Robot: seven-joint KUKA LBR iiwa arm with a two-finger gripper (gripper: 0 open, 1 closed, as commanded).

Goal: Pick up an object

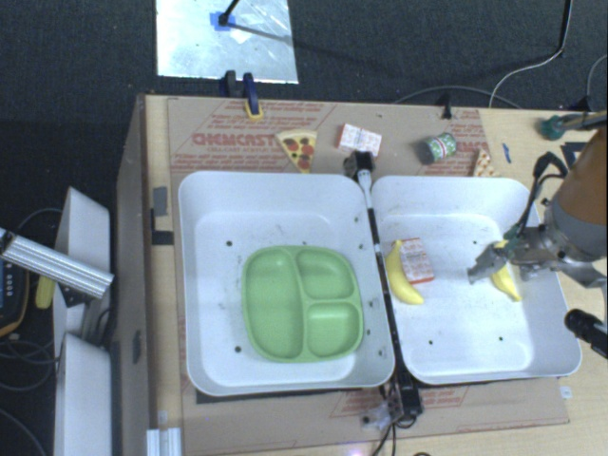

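Nearest, on the brown cardboard-topped bench (228, 141): two shallow white plastic bins side by side, touching along a dark seam.

In the left white bin (204, 255), toward its near right part: a pale green plastic plate with three compartments (304, 302), lying flat.

In the right white bin (456, 359), a little farther back, close against the left wall: a yellow toy banana (407, 288), lying lengthwise from near to far. Touching its far end, partly overlapping it: a small white and orange snack packet (416, 260).

Across the same bin, toward its right side: a second yellow banana (510, 283), well apart from the first and tilted. Directly over its far end: the grey two-finger gripper (494, 260), low in the bin and pointing left. Touching or merely just above the fruit: cannot tell. Open or closed: cannot tell either (too blurred and too small). Behind it, reaching in from the right: the grey arm (581, 218).

Beyond the bins, along the far strip of bench, from left to right: a toy pizza slice (297, 148), a white and red wrapper (359, 140), a small green can on its side (440, 147).

At the far edge of the bench: a blue and yellow clamp (251, 96).

Farthest, on the dark floor: a shiny silver sheet (226, 25).
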